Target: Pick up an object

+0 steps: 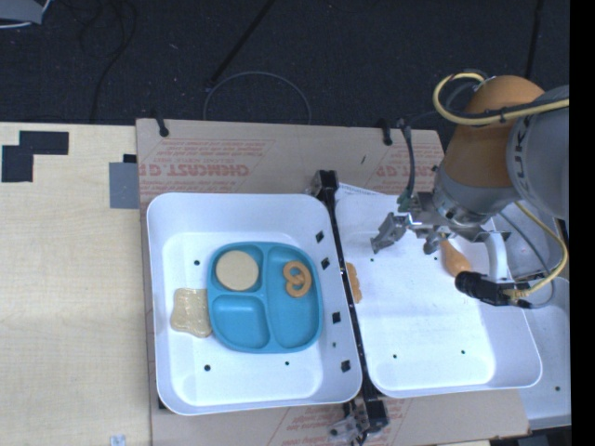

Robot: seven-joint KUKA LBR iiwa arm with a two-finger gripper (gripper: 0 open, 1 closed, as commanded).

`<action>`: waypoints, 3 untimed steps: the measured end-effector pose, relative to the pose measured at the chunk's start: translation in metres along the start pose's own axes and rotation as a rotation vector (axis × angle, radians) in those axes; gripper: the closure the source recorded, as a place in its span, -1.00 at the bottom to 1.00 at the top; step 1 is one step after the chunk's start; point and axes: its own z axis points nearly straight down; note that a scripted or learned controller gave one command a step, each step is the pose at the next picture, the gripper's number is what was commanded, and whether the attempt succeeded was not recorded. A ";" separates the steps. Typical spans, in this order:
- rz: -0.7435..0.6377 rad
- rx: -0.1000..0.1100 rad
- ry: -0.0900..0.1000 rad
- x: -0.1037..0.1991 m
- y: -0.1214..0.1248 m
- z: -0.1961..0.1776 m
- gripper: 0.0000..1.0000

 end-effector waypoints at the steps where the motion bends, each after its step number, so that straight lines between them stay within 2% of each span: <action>1: 0.000 0.001 0.001 0.006 -0.006 0.063 -1.00; 2: 0.003 -0.012 -0.003 0.005 -0.003 0.082 -1.00; 3: 0.009 -0.006 -0.002 0.004 -0.006 0.077 1.00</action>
